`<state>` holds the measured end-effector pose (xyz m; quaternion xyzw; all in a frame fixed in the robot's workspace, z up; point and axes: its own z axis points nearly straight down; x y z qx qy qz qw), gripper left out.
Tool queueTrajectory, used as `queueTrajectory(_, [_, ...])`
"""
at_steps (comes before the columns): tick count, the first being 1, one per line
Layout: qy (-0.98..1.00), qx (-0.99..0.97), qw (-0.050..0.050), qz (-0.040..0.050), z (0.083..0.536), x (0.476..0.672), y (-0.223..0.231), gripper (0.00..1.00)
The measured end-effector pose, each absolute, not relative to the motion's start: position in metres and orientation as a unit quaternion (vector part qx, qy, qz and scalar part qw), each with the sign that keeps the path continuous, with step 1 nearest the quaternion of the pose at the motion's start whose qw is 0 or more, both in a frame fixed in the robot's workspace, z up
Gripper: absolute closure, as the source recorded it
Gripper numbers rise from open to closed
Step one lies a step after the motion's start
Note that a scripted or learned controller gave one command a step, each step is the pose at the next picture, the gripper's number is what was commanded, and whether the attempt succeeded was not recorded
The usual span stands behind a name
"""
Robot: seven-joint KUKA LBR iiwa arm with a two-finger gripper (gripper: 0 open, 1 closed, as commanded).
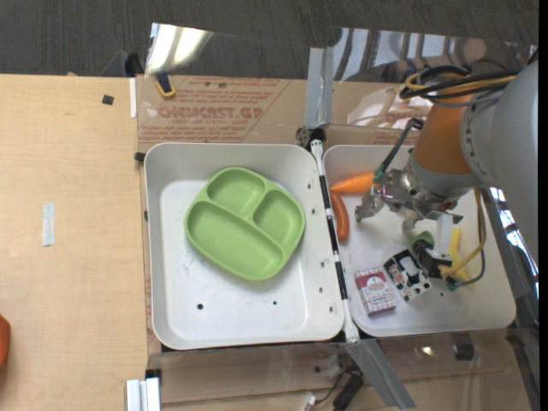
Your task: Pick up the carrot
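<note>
The small box (pixel 374 290) lies nearest, in the right bin (pixel 479 311). Farther back, the gripper (pixel 377 205) hovers just right of the carrot (pixel 352 182), jaws apart.

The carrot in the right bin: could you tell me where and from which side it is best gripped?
Probably its thick middle, from above. The carrot lies flat, roughly crosswise, near the right bin's far-left corner, its tip beside the end effector; fingers should straddle its narrow width.
</note>
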<state>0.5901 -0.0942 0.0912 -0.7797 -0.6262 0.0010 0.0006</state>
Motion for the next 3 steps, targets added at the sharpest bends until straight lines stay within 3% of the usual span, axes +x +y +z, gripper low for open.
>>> queueTrajectory(1, [-0.619, -0.785, 0.008, 0.0096, 0.0849, 0.6525, -0.0973, 0.00])
queueTrajectory(3, [-0.620, -0.785, 0.007, 0.0094, 0.0851, 0.6529, -0.0967, 0.00])
